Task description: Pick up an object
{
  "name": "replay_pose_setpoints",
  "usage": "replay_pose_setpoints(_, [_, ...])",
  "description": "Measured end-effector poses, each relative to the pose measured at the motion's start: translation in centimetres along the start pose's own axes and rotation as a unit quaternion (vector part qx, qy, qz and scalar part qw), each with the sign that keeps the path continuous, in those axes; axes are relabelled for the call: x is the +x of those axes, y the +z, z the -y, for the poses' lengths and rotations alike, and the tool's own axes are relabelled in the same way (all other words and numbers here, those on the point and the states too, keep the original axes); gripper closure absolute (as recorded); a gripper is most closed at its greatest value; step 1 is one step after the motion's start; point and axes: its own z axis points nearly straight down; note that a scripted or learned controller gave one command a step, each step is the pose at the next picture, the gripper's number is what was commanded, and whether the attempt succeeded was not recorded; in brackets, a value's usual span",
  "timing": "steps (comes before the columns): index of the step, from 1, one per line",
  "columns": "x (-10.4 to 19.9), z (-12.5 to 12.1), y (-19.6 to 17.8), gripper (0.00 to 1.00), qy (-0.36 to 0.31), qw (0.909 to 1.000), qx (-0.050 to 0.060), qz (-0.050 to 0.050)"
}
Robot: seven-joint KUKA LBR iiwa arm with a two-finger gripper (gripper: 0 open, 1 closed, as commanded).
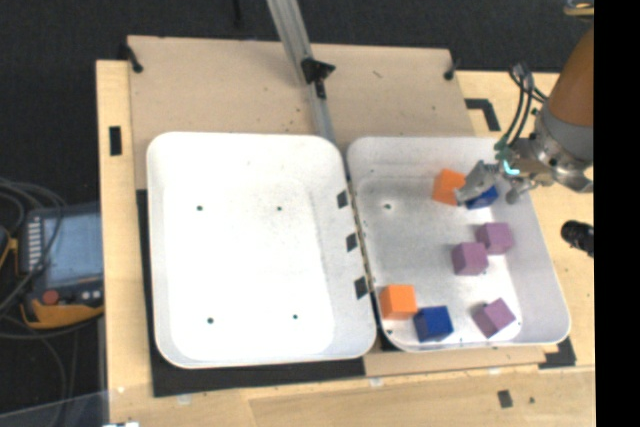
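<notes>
Surroundings: dark floor around a pale wooden bench (pixel 270 85), with a slanted metal rail (pixel 285 10) crossing the bench's far edge
Left bin (pixel 250 245): shallow, white, on the left half of the bench, a few dark specks on its floor
Right bin (pixel 400 180): shallow, white, touching the left bin along the middle of the bench, holding all the blocks
Arm (pixel 570 105): enters over the bench's right edge, orange band above a grey wrist
Gripper (pixel 483 187): low over the far part of the right bin, towards the bench's far right corner
Fingers: a small blue block (pixel 484 198) shows right at the tips, but whether they clamp it or merely touch it I cannot tell
Orange block (pixel 448 185): just beside the gripper on its left, far part of the right bin
Purple blocks: one (pixel 495 237) near the bin's right wall, another (pixel 469 258) just beside it towards the middle
Near row: second orange block (pixel 400 300), second blue block (pixel 433 323) just beside it, third purple block (pixel 493 317) towards the bench's near right corner
Handheld controller (pixel 65 260): off the bench's left edge, screen lit, cables beside it
</notes>
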Motion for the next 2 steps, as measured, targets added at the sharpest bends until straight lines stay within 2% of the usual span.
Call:
replay_pose_setpoints(1, [0.0,-0.1,-0.3,0.0,-0.001,1.0,-0.002,0.001])
replay_pose_setpoints(2, [-0.1,-0.5,5.9,0.0,0.0,1.0,0.0,0.001])
